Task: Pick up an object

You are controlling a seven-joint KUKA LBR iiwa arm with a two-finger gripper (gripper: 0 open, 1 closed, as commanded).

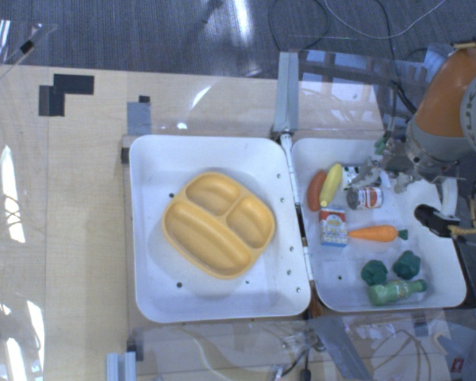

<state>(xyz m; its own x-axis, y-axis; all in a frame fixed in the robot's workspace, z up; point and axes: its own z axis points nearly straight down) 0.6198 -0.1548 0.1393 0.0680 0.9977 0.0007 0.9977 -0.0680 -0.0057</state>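
**Hand down among the toys, no grasp confirmed yet**

Your likeliest target is the small red-and-white labelled can (368, 198), lying on its side near the back of the right white bin (452, 292), since the hand (378, 175) sits just above and beside it. You cannot tell from this slanted view whether the hand is spread or clenched, and nothing shows as gripped, so treat the pick as not yet made.

Just left of the can lie a yellow toy banana (331, 184) and a red toy pepper (315, 190), touching each other. In front of the can you see a small red-and-white carton (334, 227) and an orange toy carrot (374, 233) side by side. Nearer the front edge are two dark green lumps (374, 272) and a green toy bottle (393, 292).

The left white bin (155, 292) carries a yellow divided plastic plate (218, 224), well apart from the hand. Both bins rest on the pale wooden table (63, 236).

Closing on an object and lifting it clear both look left to do.
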